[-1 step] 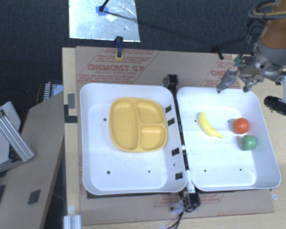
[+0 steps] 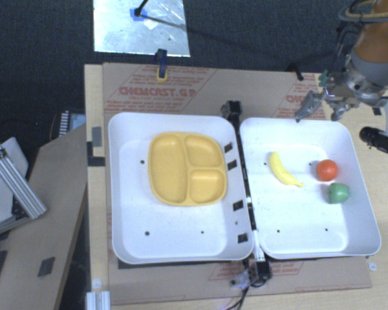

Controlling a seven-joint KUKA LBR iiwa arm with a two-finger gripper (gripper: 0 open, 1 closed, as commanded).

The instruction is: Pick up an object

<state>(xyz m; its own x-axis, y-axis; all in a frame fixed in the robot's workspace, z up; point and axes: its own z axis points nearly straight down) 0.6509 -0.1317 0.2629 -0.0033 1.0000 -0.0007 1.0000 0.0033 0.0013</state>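
From the overhead camera view, the end effector (image 2: 320,106) is hovering above the far edge of the right bin (image 2: 297,237), its two fingers spread apart and gripping nothing. Inside that bin, a yellow banana (image 2: 284,170) is lying near the middle, while a red-orange ball-shaped fruit (image 2: 326,169) and a green one (image 2: 337,192) are sitting close together toward the right wall. The left bin (image 2: 129,237) is carrying a yellow divided plate (image 2: 186,168). The banana is looking like the easier target, since it is lying well apart from the others; descending with the fingers straddling its narrow width, not its length, is probably giving the surest hold.
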